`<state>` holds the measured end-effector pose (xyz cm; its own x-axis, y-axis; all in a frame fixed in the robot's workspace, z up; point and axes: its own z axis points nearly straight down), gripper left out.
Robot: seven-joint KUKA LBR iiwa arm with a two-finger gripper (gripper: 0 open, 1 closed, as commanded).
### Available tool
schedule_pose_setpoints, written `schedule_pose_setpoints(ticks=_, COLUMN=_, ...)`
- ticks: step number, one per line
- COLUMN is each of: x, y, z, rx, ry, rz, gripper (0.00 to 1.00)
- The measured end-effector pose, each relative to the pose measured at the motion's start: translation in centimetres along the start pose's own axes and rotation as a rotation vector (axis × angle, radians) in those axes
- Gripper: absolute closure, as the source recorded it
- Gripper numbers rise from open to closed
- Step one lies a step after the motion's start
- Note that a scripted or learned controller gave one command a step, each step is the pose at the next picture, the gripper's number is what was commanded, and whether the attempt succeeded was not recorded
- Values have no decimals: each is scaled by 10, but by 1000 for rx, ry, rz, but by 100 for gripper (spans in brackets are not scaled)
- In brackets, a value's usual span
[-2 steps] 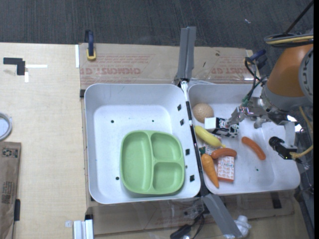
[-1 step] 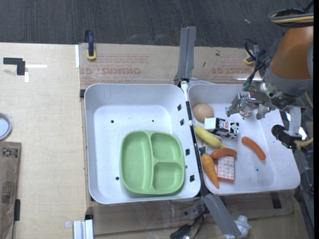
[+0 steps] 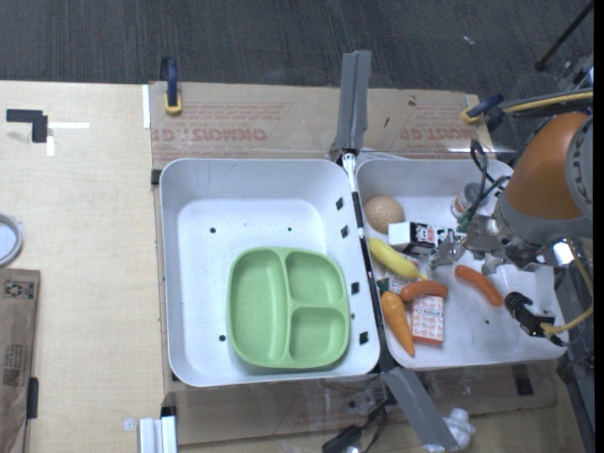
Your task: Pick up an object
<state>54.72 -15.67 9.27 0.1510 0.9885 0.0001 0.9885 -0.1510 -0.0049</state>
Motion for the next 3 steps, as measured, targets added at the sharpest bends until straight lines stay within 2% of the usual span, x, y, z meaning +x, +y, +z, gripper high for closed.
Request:
schedule_pose_setpoints(ticks=1, x=-43, y=-37, z=2, rx=-1, ry=1, rz=150, gripper=0)
schedule_pose_setpoints(ticks=2, x=-44, y=-37, z=-6, rx=1, ry=1, rz=152, gripper=100)
schedule_pose_setpoints(ticks=3, x=-3, y=2, z=-98, rx=-2, ry=-1, rz=121, gripper=100)
